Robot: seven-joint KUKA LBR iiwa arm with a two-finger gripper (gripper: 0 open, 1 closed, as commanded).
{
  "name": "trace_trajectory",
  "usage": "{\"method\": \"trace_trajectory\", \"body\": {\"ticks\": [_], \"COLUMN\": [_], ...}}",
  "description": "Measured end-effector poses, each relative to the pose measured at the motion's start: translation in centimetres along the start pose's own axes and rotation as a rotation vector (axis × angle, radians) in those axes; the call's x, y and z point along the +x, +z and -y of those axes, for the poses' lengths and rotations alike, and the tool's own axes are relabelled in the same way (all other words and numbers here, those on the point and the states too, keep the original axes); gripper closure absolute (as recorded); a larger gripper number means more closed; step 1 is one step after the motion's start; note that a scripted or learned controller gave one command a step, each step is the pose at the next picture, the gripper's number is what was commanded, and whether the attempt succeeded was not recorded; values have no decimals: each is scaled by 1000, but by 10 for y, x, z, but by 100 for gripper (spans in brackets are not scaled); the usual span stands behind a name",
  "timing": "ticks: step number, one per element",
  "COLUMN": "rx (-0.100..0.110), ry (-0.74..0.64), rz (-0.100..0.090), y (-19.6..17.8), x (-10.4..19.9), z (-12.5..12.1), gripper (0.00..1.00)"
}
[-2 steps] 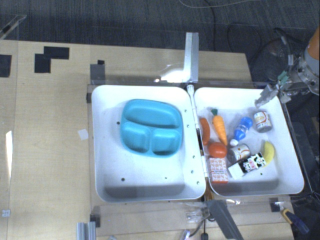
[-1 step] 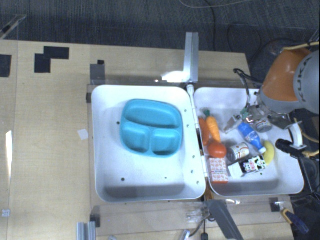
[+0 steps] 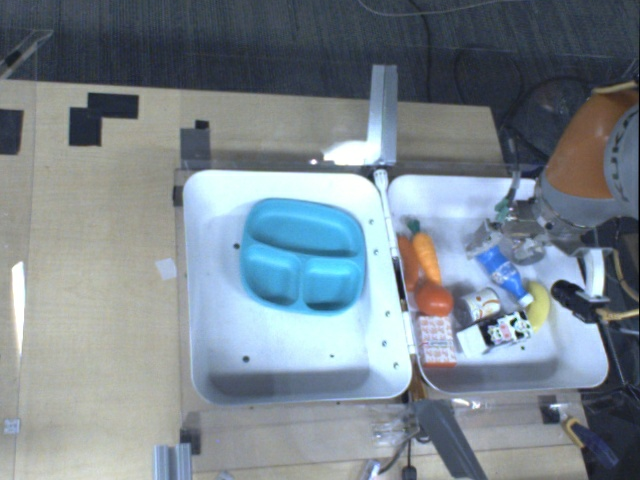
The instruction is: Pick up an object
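Two white bins: the grey two-finger gripper [image 3: 512, 236] hangs over the right bin [image 3: 575, 368], just above a blue-and-white plastic bottle [image 3: 503, 275]; jaw state, cannot tell.

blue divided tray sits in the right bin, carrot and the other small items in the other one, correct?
Not quite. The camera view shows the blue divided tray in the left bin. The carrot and the other small items lie in the right bin.
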State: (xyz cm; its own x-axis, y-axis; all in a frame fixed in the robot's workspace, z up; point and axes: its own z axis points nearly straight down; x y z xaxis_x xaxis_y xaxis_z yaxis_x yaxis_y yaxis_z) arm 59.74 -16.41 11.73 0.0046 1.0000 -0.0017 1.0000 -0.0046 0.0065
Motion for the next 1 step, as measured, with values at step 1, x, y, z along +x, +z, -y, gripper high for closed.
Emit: {"method": "trace_trajectory", "body": {"ticks": [1], "rx": [-6], "ry": [-69], "rz": [-18], "y": [27], "x": [-5], "z": [1], "gripper": [0]}}
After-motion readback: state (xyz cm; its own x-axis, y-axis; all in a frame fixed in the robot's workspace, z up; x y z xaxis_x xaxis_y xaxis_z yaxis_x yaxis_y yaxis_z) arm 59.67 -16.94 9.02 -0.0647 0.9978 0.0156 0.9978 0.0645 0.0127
